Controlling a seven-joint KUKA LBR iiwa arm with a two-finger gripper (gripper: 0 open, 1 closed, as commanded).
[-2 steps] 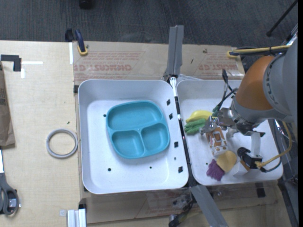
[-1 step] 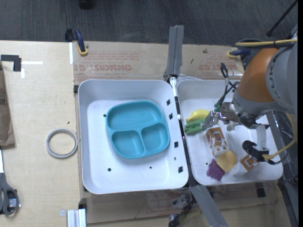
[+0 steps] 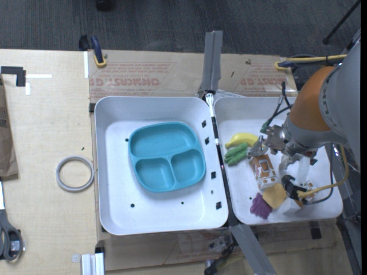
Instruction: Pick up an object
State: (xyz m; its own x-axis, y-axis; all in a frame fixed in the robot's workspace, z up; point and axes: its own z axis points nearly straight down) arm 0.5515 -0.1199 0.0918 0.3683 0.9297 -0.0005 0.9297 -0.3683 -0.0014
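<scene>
While the arm reaches in from the right, the camera view places the gripper (image 3: 285, 166) low over the right bin (image 3: 241, 105). Jaw state: cannot tell. A small printed carton (image 3: 264, 171) lies just left of the wrist, long axis running near-to-far, with a banana (image 3: 243, 138) beyond it.

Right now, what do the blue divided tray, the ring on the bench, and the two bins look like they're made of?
Blue divided tray: probably molded plastic, smooth with soft highlights and rounded compartment walls. Ring: pale grey and glossy, perhaps a tape roll or plastic hoop; hard to tell. Left bin and right bin: thin white plastic seemingly, with rounded rims and a light sheen.
</scene>
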